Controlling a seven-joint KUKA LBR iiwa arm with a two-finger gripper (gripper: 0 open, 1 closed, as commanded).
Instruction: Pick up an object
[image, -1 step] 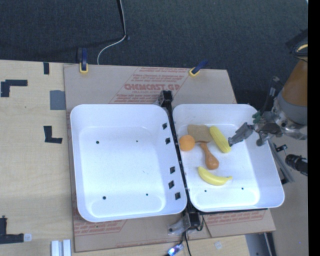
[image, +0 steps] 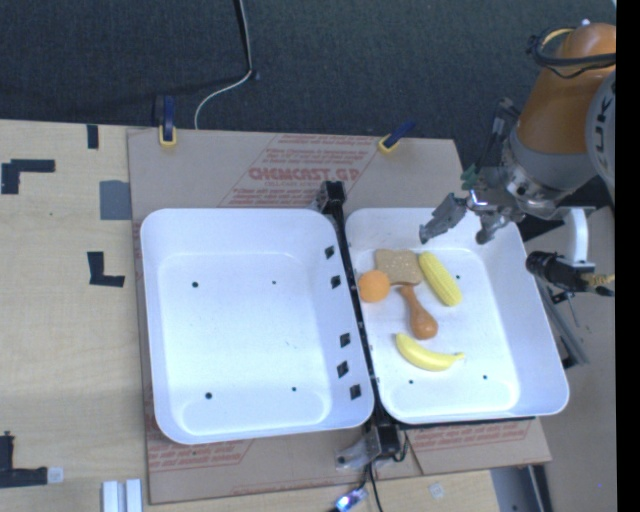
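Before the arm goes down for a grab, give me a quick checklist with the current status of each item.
1. Gripper open: ok, fingers spread.
2. Gripper carrying nothing: ok.
3. Gripper over the right bin: ok, near its far edge.
4. Gripper directly above a target: not ok; corn lies nearer the camera.
5. Items separated: not ok; corn, bread, orange and brown piece crowd together.
6. Banana apart from the rest: ok.

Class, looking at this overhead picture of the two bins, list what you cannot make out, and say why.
- Arm: cut off by the right and top edges.
- Brown piece: too small to identify; the corn overlaps it.
- Clips along the bins' shared wall: too small to tell what they are.
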